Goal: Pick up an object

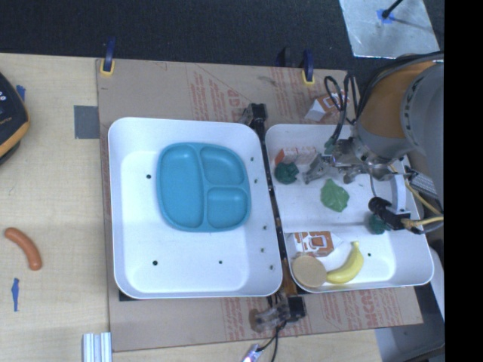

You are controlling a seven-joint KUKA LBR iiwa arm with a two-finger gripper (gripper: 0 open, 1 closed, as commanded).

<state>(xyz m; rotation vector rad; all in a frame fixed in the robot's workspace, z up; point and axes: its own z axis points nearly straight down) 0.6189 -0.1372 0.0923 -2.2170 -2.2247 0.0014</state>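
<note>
In the right bin (411, 274), my gripper (326, 166) hangs over the far part, just above a light green leafy toy (334, 196). A dark green toy (287, 173) lies just to its left, near the bin's left wall. At the near edge, a yellow banana (346, 265) lies beside a tan round piece (307, 271). A white and orange card (312, 242) sits just above them. Nothing shows in the gripper.
The left bin (136, 270) holds a blue divided plate (203, 185). Another dark green piece (376, 222) lies under the arm's cables at the right. A toy sausage (23, 247) lies on the bench at far left, and a black and orange device (9, 119) sits at the left edge.
</note>
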